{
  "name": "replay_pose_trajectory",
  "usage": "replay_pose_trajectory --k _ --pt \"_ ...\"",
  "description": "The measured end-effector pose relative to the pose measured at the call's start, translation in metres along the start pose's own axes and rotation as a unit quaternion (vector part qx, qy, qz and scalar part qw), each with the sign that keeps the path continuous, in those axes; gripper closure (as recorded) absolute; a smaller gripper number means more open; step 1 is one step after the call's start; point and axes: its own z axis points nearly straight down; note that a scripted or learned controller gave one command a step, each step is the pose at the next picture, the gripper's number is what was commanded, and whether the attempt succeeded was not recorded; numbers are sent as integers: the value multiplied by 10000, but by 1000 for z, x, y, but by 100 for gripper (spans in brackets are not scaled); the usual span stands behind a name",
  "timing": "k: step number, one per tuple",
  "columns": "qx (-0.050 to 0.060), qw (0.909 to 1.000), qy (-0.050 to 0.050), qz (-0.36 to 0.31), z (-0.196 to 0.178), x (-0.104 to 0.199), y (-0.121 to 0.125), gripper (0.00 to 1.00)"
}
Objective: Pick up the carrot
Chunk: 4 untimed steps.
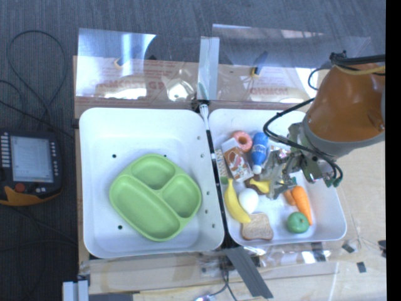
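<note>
Status w/ ref. to pick: not yet achieved, as judged from the camera view. Nearest the viewer, at the front of the right bin (338,231), a slice of bread (257,227) and a green apple (298,222) are seen lying on the floor of the bin. Just behind the apple the carrot (302,202) is found, orange, lying flat, tip toward the front edge, touching or nearly touching the apple; no lift is evident. The gripper (280,179) is located just left of the carrot's top end, low over a cluster of items incl. a white egg (249,200), a banana (234,202) and a small yellow-brown piece. The claw's state can't be told: its parts are dark and merge w/ clutter beneath. Nothing is seen between them. Farther back, a blue-capped bottle (259,150), a small carton (234,162) and a pink doughnut (242,140) are noted. In the left bin (94,137) a green divided plate (156,196) is seen. Remaining, by estimate: alignment over carrot, closure, lift.
</note>
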Motion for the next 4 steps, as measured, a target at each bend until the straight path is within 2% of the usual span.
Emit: replay_pose_trajectory --k 1,4 --pt "-10 9828 17 -1848 -41 4 -60 100" --pt "-22 9832 -33 -1827 -68 0 -57 100"
